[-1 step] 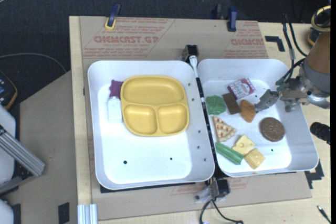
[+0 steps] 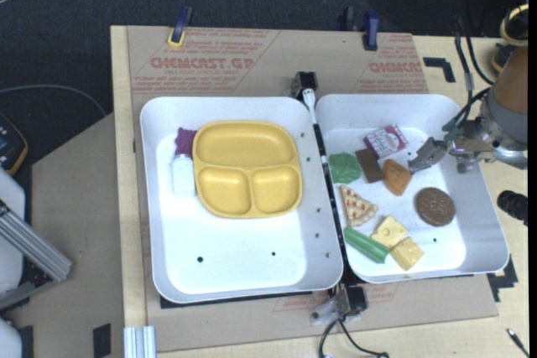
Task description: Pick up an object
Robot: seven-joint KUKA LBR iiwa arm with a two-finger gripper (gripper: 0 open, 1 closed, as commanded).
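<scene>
Two white bins share the bench; over the right bin's [image 2: 478,205] far right edge, the gripper [image 2: 430,155], fingers apart and empty, approaches the orange-brown piece [image 2: 396,177]; next, descend and close.

Red "CHEMCAST GP" lettering on brown board [image 2: 210,54], partly repeated at right

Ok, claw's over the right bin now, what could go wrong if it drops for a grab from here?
1. Crowding: the brown bread piece touches the dark brown block, so the claw may nudge or catch both.
2. The round brown cookie lies flat and may slip out.
3. The claw hangs near the right bin's far side, so a sideways move could clip its wall.
</scene>
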